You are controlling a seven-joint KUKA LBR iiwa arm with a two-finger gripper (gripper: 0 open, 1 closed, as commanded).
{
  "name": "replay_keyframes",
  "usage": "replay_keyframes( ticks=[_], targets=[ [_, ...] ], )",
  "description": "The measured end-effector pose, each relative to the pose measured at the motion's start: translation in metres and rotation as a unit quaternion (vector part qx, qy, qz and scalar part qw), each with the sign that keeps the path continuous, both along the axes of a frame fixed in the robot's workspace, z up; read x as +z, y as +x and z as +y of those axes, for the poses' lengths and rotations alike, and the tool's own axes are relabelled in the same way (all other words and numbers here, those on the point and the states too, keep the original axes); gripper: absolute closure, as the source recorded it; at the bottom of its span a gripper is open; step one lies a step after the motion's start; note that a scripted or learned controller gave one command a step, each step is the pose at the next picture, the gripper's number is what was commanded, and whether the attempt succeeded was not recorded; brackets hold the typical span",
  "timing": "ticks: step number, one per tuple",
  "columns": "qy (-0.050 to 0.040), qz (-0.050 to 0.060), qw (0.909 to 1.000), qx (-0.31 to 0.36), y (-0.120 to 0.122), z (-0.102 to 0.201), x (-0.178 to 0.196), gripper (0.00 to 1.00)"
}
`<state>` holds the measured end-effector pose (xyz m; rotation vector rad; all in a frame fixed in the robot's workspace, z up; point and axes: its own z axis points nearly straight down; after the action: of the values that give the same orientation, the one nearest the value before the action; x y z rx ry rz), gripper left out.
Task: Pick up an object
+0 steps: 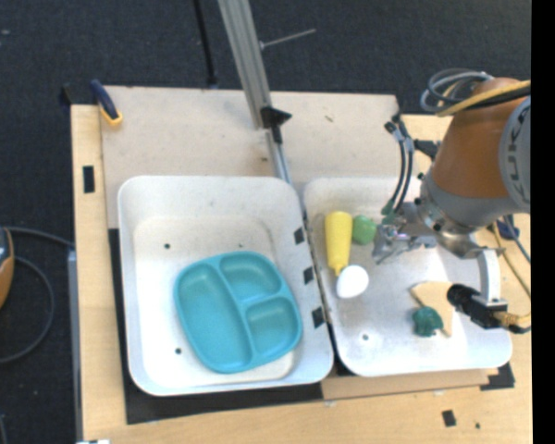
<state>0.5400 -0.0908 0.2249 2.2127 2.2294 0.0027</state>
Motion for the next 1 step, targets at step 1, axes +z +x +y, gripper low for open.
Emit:
replay_keyframes(
  ticks=[1],
  targets=[
    [-0.0001,-0.001,1.0,0.0,0.0065,0.0539,0.0136,1.0]
  ],
)
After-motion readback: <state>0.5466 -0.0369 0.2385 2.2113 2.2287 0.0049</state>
